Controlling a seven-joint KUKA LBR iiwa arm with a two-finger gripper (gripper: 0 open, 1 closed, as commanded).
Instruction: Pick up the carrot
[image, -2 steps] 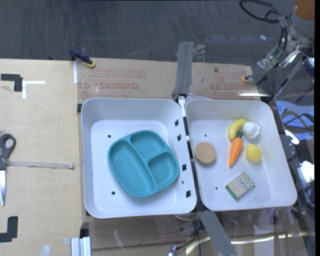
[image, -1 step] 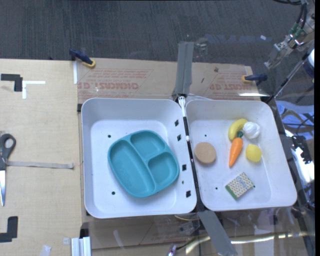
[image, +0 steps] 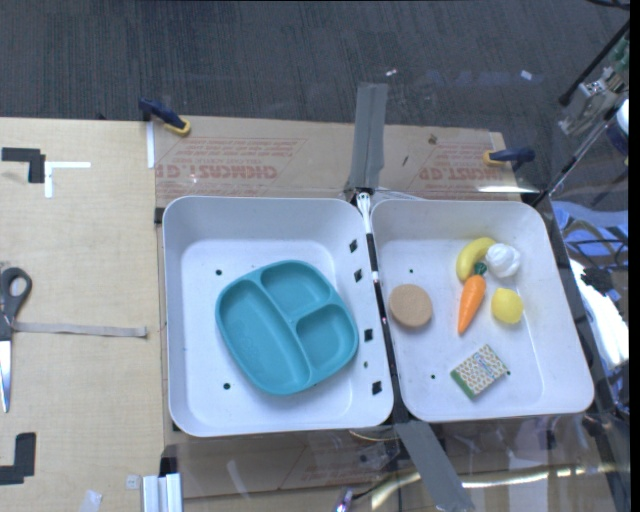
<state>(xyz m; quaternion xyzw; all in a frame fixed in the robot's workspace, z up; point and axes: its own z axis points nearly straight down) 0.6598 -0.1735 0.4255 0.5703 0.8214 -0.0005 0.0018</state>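
On the bench, left to right:
Scissors (image: 12, 300): lying at the far left edge of the bench (image: 80, 400), well apart from the bins.
Left bin (image: 180, 390): white and shallow, touching the right bin along a shared middle edge.
Teal plate (image: 287, 326): three compartments, lying at a slant in the middle of the left bin.
Right bin (image: 560, 390): white and shallow, holding all the small things.
Brown disc (image: 410, 306): round and flat, toward the left side of the right bin, just left of the carrot.
Carrot (image: 470, 301): orange with a green top, lying near the middle of the right bin, green end pointing far and tip pointing near; banana just beyond it, lemon just to its right.
Banana (image: 474, 256): yellow, curved, at the far side of the cluster.
White round thing (image: 502, 260): touching the banana's right end.
Lemon (image: 507, 305): yellow, right of the carrot.
Small box (image: 479, 371): green and patterned, lying tilted, nearer than the carrot.
End effector: cannot tell whether wide or narrow.
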